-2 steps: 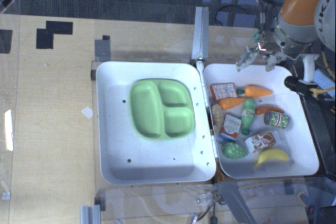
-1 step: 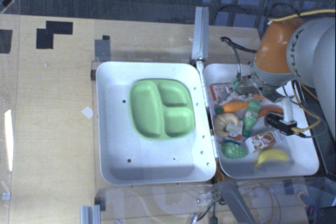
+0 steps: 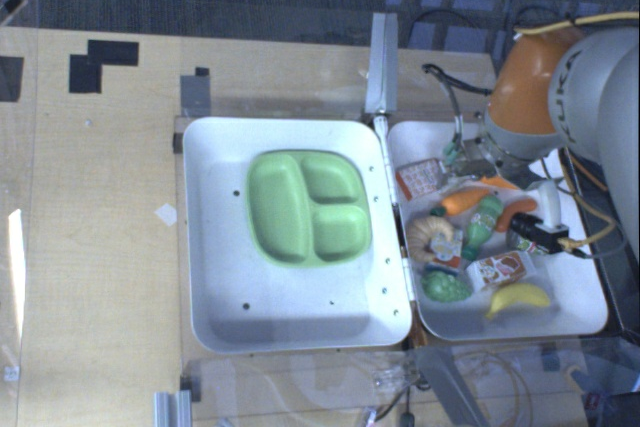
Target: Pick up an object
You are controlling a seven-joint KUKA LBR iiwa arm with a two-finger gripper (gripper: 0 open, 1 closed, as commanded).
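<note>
Nearest to me, at the near edge of the right shallow white bin (image 3: pixel 590 315), lies a yellow plastic banana (image 3: pixel 518 298). Just beyond it I see a small white printed carton (image 3: pixel 499 269), and to its left a green leafy plastic vegetable (image 3: pixel 446 287). Farther in sit a beige ring-shaped pastry (image 3: pixel 431 235), a green plastic bottle (image 3: pixel 482 221) lying tilted, an orange plastic carrot (image 3: pixel 468 200) and a red and white printed packet (image 3: pixel 420 178) near the bin's far left corner. All of these are crowded together, several touching.

On my screen the grey arm with its orange band (image 3: pixel 523 90) reaches in from the right, over the far side of this bin. Its two-finger gripper (image 3: pixel 462 155) hangs low just above the packet and the carrot. I cannot tell how the claw stands, and I see nothing held in it.

To the left, the other shallow white bin (image 3: pixel 210 315) holds a pale green plastic tray with three compartments (image 3: pixel 308 206), lying flat near the bin's middle, well apart from the gripper.
</note>
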